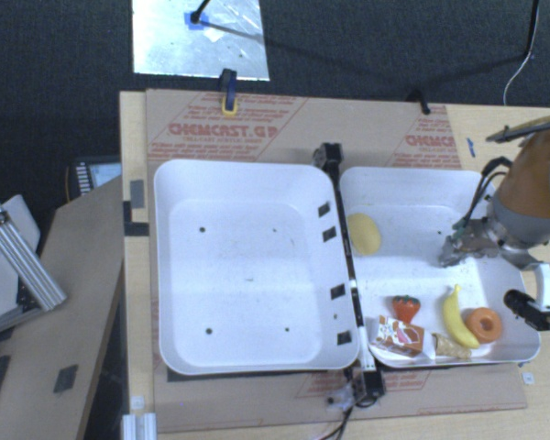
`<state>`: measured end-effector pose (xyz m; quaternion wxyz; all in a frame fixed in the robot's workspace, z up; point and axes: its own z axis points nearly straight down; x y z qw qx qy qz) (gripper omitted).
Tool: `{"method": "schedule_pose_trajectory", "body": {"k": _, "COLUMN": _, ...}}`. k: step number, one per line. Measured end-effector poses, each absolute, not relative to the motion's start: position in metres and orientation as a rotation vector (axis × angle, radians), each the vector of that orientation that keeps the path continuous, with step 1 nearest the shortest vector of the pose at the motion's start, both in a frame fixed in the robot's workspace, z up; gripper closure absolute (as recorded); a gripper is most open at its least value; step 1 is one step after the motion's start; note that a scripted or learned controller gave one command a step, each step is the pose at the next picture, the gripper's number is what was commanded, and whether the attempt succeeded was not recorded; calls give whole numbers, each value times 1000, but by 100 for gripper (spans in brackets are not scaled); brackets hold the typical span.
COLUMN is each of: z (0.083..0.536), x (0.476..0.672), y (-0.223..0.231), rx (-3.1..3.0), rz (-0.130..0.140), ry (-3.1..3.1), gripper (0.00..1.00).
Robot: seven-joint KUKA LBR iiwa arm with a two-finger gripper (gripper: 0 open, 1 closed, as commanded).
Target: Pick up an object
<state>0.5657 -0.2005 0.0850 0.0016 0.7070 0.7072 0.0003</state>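
The right bin (412,200) holds a yellow lemon (365,234) near its left wall. Along its front lie a red strawberry (405,307), a yellow banana (456,316), an orange ring-shaped piece (483,324), a red-and-white snack packet (399,337) and a small tan piece (450,346). My gripper (456,248) hangs low over the right middle of this bin, above the banana and well to the right of the lemon. Nothing shows in its grasp.
The left bin (247,177) sits beside the right one, with a black clip strip (337,255) along the shared wall. The arm's orange band (532,181) hangs over the right bin's far right edge. A metal plate (200,24) lies behind the bench.
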Motion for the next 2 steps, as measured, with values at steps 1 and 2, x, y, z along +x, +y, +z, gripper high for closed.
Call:
{"method": "schedule_pose_trajectory", "body": {"k": 1, "z": 85, "x": 567, "y": -207, "rx": 2218, "rz": 2, "ry": 2221, "gripper": 100}}
{"method": "schedule_pose_trajectory", "body": {"k": 2, "z": 85, "x": 576, "y": -206, "rx": 2215, "rz": 3, "ry": 2223, "gripper": 100}}
